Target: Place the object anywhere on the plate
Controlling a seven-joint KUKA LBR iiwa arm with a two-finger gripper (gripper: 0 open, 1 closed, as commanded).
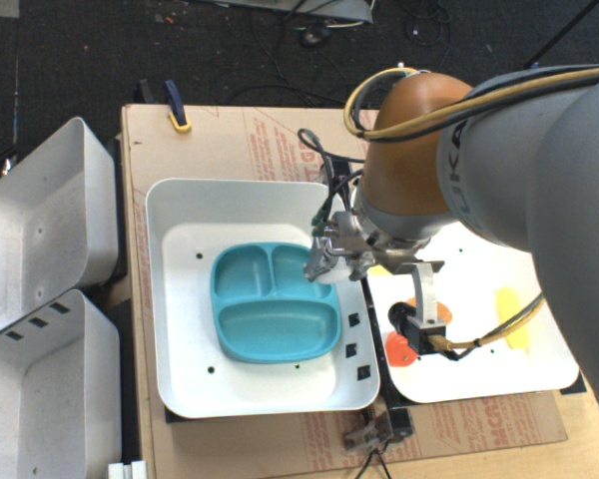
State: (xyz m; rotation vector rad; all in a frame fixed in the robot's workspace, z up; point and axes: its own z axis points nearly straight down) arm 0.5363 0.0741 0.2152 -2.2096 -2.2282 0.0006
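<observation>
The bench (230, 437) is a tan board set on a dark floor strewn with cables. Two shallow white bins sit side by side on it. The left bin (180, 367) carries a teal divided plate (275, 307), lying flat near the middle, with bare white bottom on its left and front sides and only a narrow gap to the right wall. The right bin (499, 367) holds an orange object (400, 350) near its left front corner and a yellow object (513, 317) further right, well apart. The arm (449, 158) covers much of the right bin. The gripper (324, 257) hangs over the plate's upper right rim; whether the fingers are apart or together cannot be told. Spare white bins (40, 228) stand off the bench's left edge.
</observation>
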